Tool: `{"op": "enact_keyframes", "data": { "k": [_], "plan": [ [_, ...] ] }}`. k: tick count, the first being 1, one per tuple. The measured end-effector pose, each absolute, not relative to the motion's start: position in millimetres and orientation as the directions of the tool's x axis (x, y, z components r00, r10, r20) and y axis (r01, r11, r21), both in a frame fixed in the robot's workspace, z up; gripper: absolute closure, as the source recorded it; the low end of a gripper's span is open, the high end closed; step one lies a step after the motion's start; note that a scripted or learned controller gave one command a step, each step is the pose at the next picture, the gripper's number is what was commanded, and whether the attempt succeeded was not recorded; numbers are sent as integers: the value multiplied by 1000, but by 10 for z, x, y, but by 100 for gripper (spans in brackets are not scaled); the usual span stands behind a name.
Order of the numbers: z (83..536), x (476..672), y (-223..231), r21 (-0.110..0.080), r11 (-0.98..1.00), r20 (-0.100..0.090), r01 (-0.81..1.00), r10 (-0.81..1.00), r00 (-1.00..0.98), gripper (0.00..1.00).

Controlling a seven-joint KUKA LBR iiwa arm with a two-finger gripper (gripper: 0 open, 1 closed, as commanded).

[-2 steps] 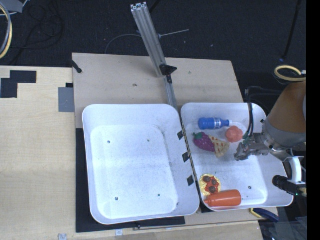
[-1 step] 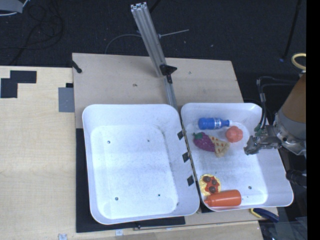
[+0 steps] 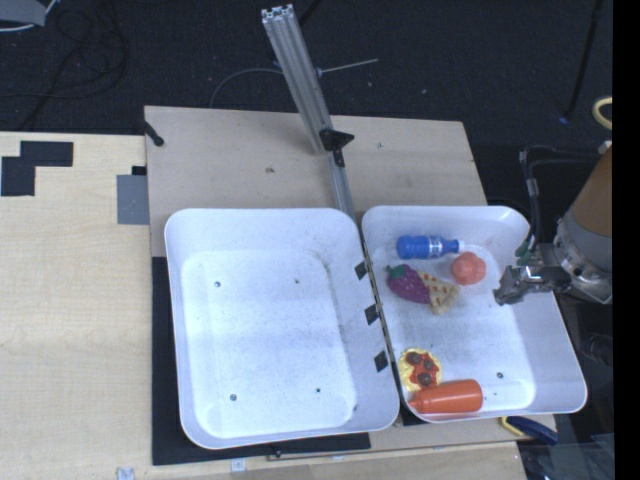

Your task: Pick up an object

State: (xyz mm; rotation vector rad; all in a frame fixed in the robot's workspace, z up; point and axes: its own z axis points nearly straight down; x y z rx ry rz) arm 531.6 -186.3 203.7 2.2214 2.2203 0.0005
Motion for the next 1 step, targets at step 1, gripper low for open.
{"op": "enact_keyframes", "data": {
  "k": [1],
  "plan": [
    [2011, 5253, -1325, -1, 4, 1, 1000, 1000, -4, 100]
  ]
}}
